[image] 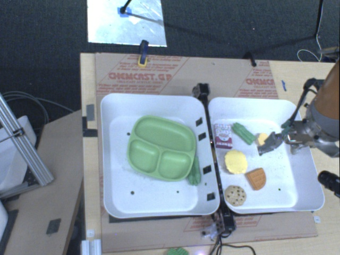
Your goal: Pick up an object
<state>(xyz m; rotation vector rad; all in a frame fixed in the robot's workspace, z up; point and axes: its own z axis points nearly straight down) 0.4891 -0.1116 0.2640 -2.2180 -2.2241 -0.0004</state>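
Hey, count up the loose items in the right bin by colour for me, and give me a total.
Green: 1, a green pickle-shaped piece
Yellow: 2, a round yellow piece and a small yellow piece by the gripper
Orange-brown: 1, a toast-like piece
Tan with dark spots: 1, a cookie
Red and white: 1, a small carton
Total: 6
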